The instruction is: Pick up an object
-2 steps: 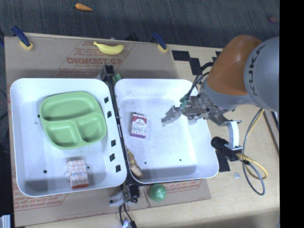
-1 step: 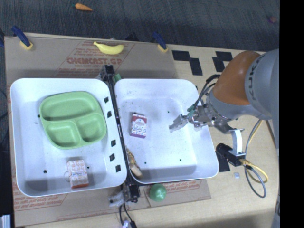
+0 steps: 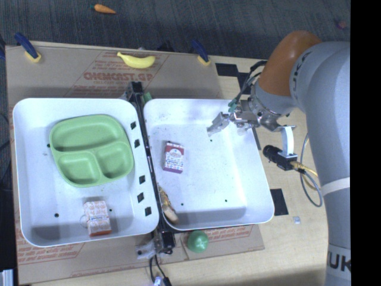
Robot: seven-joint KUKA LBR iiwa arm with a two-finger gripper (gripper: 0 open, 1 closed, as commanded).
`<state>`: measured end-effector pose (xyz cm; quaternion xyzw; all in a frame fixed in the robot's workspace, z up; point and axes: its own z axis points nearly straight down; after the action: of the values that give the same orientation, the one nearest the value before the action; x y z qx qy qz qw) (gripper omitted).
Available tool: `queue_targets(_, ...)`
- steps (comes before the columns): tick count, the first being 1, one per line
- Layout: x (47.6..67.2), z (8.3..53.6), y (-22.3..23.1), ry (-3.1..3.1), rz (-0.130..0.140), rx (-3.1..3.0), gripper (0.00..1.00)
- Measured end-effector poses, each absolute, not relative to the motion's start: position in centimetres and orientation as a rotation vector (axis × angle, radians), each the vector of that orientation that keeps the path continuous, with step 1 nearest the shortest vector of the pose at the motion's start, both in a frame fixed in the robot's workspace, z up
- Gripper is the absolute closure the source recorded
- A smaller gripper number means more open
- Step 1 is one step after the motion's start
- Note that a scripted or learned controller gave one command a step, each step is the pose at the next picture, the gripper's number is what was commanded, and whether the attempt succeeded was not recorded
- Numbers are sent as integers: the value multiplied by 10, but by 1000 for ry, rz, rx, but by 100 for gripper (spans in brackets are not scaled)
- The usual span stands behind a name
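Observation:
A small red box [image 3: 174, 157] lies flat in the left-middle of the right bin [image 3: 238, 183]. My gripper [image 3: 221, 122] hangs over that bin's far right part, up and to the right of the red box and apart from it, with nothing seen in it. In the left bin [image 3: 24, 159] a green divided plate [image 3: 92, 148] rests, and a small red-and-white carton [image 3: 97, 216] stands near the front. A tan object [image 3: 167, 208] sits at the right bin's front left edge.
A yellow banana [image 3: 136, 59] lies on the cardboard behind the bins, and a green ball [image 3: 197, 241] sits in front of the right bin. Blue clamps [image 3: 28, 46] hold the cardboard's far edge. An orange item [image 3: 105, 8] lies on the floor. The arm's cable [image 3: 309, 177] hangs right of the bin.

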<state>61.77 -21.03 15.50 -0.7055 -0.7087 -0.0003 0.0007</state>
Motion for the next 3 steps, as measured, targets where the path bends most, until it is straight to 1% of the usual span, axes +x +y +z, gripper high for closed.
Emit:
queue_targets(1, 529, 159, -211, -2226, 4, -2214, 0)
queue_targets(2, 476, 103, -211, -2226, 4, -2212, 0)
queue_targets(3, 550, 169, -211, -2227, -1, -2215, 0)
